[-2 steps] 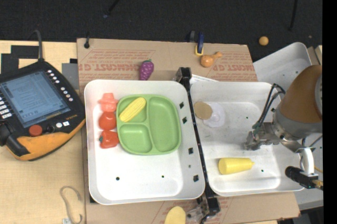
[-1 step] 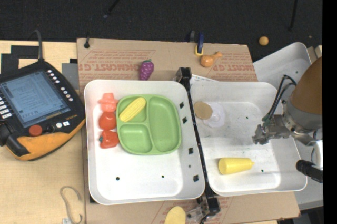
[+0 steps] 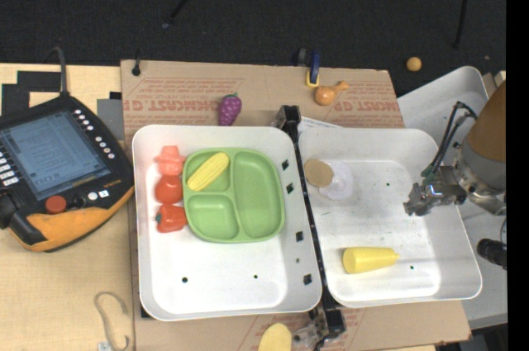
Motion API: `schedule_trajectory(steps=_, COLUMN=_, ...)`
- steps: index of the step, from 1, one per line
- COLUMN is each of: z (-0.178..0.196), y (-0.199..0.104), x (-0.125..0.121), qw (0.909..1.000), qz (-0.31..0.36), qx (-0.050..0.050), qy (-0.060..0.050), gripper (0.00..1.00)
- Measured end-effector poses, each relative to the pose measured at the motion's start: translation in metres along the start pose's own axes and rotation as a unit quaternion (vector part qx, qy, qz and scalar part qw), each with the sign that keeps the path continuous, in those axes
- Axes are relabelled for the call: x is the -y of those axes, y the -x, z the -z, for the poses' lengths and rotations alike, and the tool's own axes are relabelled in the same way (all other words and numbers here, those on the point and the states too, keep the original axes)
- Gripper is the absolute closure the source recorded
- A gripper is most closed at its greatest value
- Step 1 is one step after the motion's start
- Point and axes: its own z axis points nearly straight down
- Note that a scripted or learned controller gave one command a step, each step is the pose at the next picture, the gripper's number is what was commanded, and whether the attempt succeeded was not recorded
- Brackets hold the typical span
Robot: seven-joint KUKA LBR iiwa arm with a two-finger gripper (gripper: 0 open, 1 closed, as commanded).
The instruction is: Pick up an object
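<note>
My gripper (image 3: 419, 201) hangs over the right side of the right bin (image 3: 388, 287). Nothing shows between its fingers. A yellow cone-shaped piece (image 3: 369, 260) lies in that bin near the front, to the left of and below the gripper. A tan round piece (image 3: 318, 173) and a pale translucent disc (image 3: 339, 182) lie at the bin's back left. In the left bin (image 3: 215, 291) a green divided plate (image 3: 235, 196) carries a yellow corn cob (image 3: 207, 170). Red and pink pieces (image 3: 169, 191) sit beside the plate's left edge.
A teach pendant (image 3: 58, 163) lies on the bench at the left. Behind the bins, a purple grape bunch (image 3: 230, 107) and an orange pear-shaped piece (image 3: 329, 92) rest on cardboard. A yellow piece (image 3: 275, 337) sits in front of the bins.
</note>
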Motion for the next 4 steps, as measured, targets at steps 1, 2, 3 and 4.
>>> schedule_trajectory(steps=1, z=0.046, y=0.001, x=-0.001, qw=1.0000, qz=0.000, qx=0.000, qy=0.001, gripper=1.00)
schedule_trajectory(steps=2, z=0.042, y=-0.039, x=-0.017, qw=1.0000, qz=0.001, qx=-0.001, qy=-0.001, gripper=1.00)
schedule_trajectory(steps=3, z=0.031, y=-0.087, x=-0.034, qw=1.0000, qz=0.001, qx=-0.001, qy=-0.002, gripper=1.00)
schedule_trajectory(steps=4, z=0.046, y=-0.136, x=-0.045, qw=1.0000, qz=0.002, qx=-0.001, qy=-0.001, gripper=1.00)
